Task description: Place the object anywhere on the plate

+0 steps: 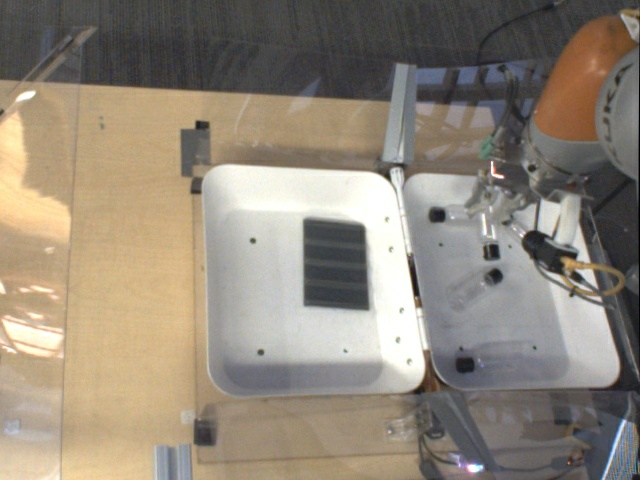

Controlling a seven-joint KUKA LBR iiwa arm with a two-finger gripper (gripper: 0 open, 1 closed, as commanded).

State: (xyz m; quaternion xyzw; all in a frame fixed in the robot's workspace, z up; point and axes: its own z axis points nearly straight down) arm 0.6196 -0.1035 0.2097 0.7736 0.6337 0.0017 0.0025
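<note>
White plastic forms the two shallow bins, which sit side by side on a pale wooden bench [110,268]. The left bin [250,303] carries the plate [335,263], a dark, ribbed rectangle lying flat near the bin's middle with its long side running up and down the view. Bare white floor surrounds the plate on all four sides.

The right bin [575,338] contains the working end of the arm [560,143], which enters from the right. The orange band [580,63] sits above the grey wrist at the upper right corner of the view. The gripper [490,230] hangs over the upper middle of the right bin, pointing downward toward the bin floor. Whether it is apart or closed cannot be told (the metal parts overlap at this angle and the tip is small), and nothing can be seen held in it.

A small dark object [492,277] lies on the floor of the right bin, just below the gripper tip in the view; contact between them cannot be confirmed. It is well apart from the plate, with the walls of both bins between them.

Two further dark pieces lie in the right bin: one near the upper left corner [436,214] and one near the lower left corner [465,365]. A black and yellow cable [575,266] hangs beside the wrist, over the right side of that bin. A grey metal bracket [402,113] stands on the bench above the gap between the bins.
</note>
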